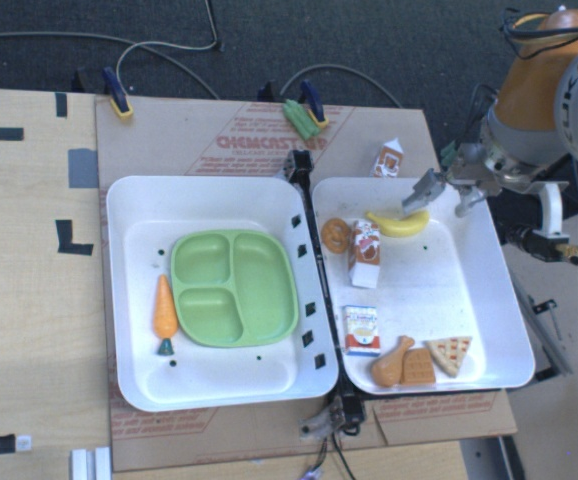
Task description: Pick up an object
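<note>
My gripper hangs over the far right part of the right bin. Its two grey fingers are spread apart and nothing is between them, so it is open. A yellow banana lies just below and left of the left fingertip. Beside it are a brown donut and a red and white milk carton. Nearer the front lie a small white carton, a chicken drumstick, a piece of toast and a pizza slice.
The left bin holds a green divided plate and an orange carrot. A small milk carton stands on the cardboard behind the right bin. Clamps and cables sit along the far edge of the bench.
</note>
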`<state>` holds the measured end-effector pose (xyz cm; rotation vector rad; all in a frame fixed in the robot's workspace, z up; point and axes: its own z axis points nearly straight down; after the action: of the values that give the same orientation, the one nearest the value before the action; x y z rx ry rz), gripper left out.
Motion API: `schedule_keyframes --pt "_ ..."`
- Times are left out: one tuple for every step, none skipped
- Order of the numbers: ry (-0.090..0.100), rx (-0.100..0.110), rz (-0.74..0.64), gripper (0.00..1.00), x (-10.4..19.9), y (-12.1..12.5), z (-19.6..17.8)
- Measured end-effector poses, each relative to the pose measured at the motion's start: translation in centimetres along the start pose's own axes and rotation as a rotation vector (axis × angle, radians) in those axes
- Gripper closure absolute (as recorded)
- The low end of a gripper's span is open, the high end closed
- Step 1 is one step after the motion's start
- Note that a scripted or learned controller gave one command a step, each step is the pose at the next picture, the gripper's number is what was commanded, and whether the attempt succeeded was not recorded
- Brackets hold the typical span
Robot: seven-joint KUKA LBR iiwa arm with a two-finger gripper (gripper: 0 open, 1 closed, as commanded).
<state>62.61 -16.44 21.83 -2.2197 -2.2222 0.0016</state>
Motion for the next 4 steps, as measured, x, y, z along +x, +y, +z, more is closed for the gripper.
schedule_keyframes --pt "0.000 -0.001 0.000 0.00 5.5 -2.6 11.7" --pt "0.001 -0.001 -0.001 0.00 6.2 0.7 13.3" --pt "0.003 0.022 0.000 0.00 6.2 3.6 13.3" --pt "0.000 0.024 0.002 0.00 6.4 3.8 13.3"
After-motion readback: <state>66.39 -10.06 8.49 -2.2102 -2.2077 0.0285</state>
